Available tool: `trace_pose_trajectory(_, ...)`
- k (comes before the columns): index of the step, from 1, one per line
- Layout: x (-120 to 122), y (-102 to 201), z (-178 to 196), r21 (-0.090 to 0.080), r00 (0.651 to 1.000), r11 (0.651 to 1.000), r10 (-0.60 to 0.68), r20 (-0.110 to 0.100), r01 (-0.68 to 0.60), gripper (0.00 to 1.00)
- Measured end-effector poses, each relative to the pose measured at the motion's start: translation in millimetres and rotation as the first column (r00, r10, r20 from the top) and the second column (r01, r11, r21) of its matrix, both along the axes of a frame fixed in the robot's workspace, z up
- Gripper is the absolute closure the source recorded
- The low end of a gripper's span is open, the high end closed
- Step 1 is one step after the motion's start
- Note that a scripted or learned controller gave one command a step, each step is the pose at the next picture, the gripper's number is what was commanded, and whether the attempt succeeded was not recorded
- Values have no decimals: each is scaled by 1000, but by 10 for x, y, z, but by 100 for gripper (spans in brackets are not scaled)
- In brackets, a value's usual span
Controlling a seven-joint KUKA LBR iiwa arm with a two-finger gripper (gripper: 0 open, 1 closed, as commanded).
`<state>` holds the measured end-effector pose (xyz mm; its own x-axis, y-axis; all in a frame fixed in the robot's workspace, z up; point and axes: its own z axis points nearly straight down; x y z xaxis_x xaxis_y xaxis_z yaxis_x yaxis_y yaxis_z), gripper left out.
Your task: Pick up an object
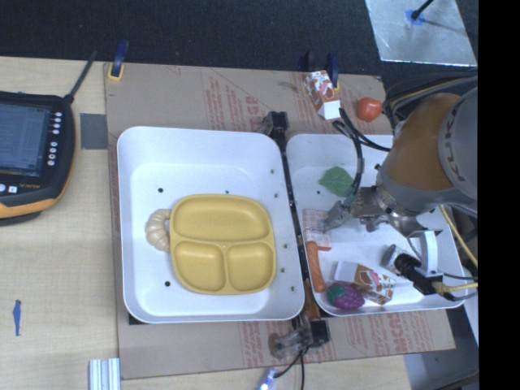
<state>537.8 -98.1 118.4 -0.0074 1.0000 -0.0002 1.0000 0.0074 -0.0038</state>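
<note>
My gripper [351, 220] hangs low over the middle of the right bin [302, 154], below the arm's orange band. Its two grey fingers [333, 215] stand apart, open, with nothing between them. A green leaf [335, 179] lies just behind the gripper. In front of it lie an orange carrot [314, 265] along the bin's left wall, a white block [345, 270], a printed packet [374, 283] and a purple grape bunch [345, 297].
The left bin [138, 169] holds a yellow divided plate [221, 242] with a beige garlic-like piece [157, 227] at its left side. A red tomato [368, 108] and a small carton [322, 93] lie behind the right bin. A control tablet [28, 153] sits far left.
</note>
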Motion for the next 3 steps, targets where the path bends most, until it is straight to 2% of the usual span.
trace_pose_trajectory(1,496,-279,-257,0,1000,1000,-3,4,3,0)
trace_pose_trajectory(2,1122,-154,-262,1,1000,1000,-3,2,3,0)
trace_pose_trajectory(3,1123,-159,-158,0,1000,1000,3,0,-3,100)
